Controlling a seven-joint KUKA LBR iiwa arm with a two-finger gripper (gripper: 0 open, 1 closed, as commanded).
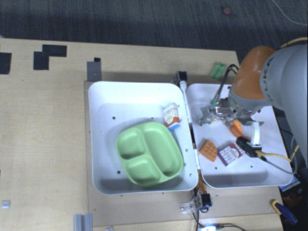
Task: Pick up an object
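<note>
Camera view: gripper (217,115) low in right bin (269,177), near orange piece (236,128)

Hand (215,115) low in right bin (274,174); green tray (149,153) in left bin (103,129).

a green three-compartment plastic plate (149,153) is placed in the left shallow white bin (103,129); an orange waffle-shaped toy (208,149) is placed in the right shallow white bin (269,172).

The arm (279,76) is cut off by the right edge and covers the far right part of the right bin (240,177). The end effector (216,113) is too blurred to resolve. An orange object (236,128) lies partly hidden beneath it. The printing on the small packet (171,114) in the left bin is illegible.
</note>
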